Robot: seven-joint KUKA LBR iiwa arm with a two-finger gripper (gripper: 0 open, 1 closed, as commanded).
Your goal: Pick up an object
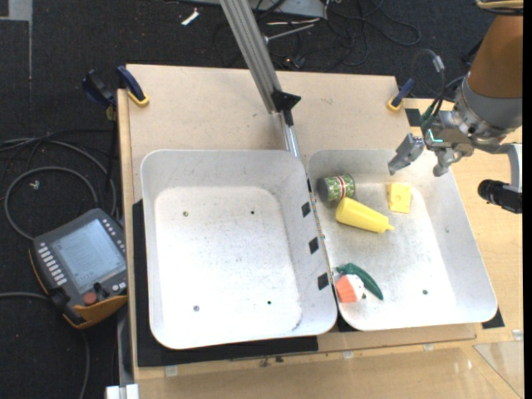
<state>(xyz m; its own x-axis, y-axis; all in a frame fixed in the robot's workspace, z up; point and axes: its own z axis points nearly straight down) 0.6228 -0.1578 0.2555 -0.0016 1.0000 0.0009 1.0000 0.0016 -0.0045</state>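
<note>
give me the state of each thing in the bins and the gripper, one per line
gripper: open, nothing between its fingers, above the far edge of the right bin
green can: lying on its side, by the divider
yellow bottle: lying on its side, just beside the can
yellow block: resting flat, apart from the bottle
red and white toy with green leaf: lying at the near left of the right bin
left bin: sitting flat on the bench

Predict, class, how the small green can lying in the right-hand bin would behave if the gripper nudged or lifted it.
The green can lies on its side, so a nudge would probably roll it. It nearly touches the yellow bottle, which might block it. Its rounded wall looks apt to slip from the gripper.
</note>
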